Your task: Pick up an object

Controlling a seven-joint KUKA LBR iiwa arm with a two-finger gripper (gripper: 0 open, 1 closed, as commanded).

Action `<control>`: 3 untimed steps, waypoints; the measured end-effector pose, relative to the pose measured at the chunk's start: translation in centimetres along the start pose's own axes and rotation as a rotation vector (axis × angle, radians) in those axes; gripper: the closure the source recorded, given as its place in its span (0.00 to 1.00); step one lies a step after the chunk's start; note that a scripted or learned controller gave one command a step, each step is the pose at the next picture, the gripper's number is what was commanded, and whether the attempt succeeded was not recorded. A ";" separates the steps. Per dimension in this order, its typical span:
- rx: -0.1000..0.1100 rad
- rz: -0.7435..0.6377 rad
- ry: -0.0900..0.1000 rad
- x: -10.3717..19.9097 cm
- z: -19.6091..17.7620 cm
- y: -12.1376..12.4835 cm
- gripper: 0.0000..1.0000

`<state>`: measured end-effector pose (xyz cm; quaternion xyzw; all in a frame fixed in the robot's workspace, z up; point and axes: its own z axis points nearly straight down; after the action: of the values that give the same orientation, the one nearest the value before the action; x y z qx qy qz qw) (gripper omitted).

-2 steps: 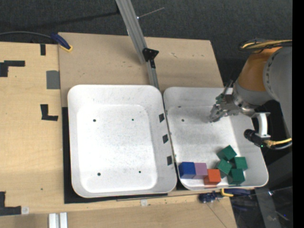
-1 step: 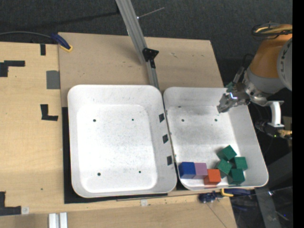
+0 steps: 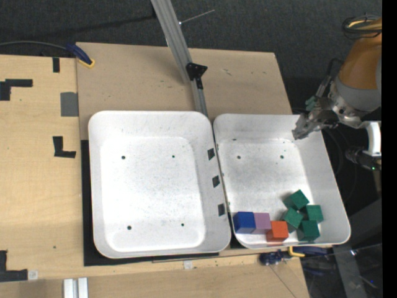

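Note:
Several small blocks lie bunched in the near right corner of the right bin (image 3: 260, 166): a blue block (image 3: 244, 221), a lilac block (image 3: 262, 221), an orange block (image 3: 278, 230) and several green blocks (image 3: 303, 213). My gripper (image 3: 303, 126) hangs over the bin's far right corner, well away from the blocks, at the end of the grey and orange arm (image 3: 360, 73). Nothing shows between its tips.
The left bin (image 3: 149, 179) lies beside the right one on the wooden bench. A slanted metal pole (image 3: 177, 36) with a black clamp stands behind the bins. Black clips sit along the seam between the bins.

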<state>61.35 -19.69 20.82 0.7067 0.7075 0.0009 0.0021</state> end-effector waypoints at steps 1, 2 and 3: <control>0.001 0.000 0.001 0.0 -3.9 0.1 1.00; 0.005 -0.003 0.002 4.5 -4.4 -1.1 1.00; 0.006 -0.005 0.004 9.5 -4.7 -1.6 1.00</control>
<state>59.69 -10.21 25.45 0.7049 0.7093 0.0003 -0.0013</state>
